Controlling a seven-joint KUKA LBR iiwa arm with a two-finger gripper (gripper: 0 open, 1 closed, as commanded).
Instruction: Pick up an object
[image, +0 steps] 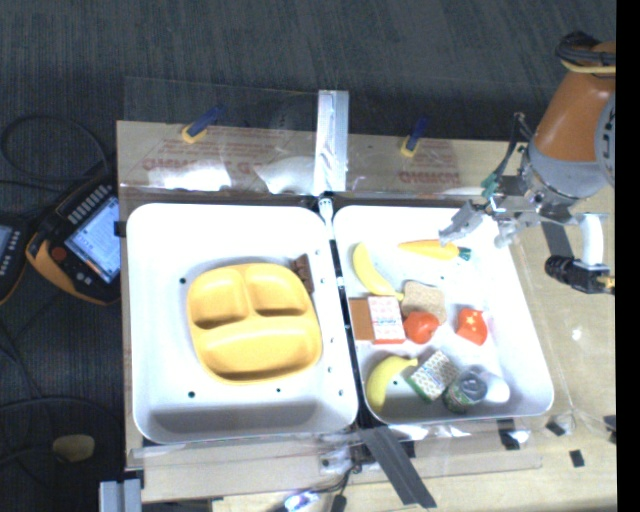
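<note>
End effector, finger state unclear, hovers at the right bin's far edge; best lowered squarely over the carrot.

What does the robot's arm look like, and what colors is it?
The arm is chunky and rounded, with a big orange band above a grey wrist. Its gripper is made of thin grey metal parts, with a small teal-green bit and dark cables beside it.

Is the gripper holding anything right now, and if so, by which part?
Nothing is held. The gripper sits above the right bin's upper right corner, near the carrot but apart from it, which lies on the bin floor.
</note>
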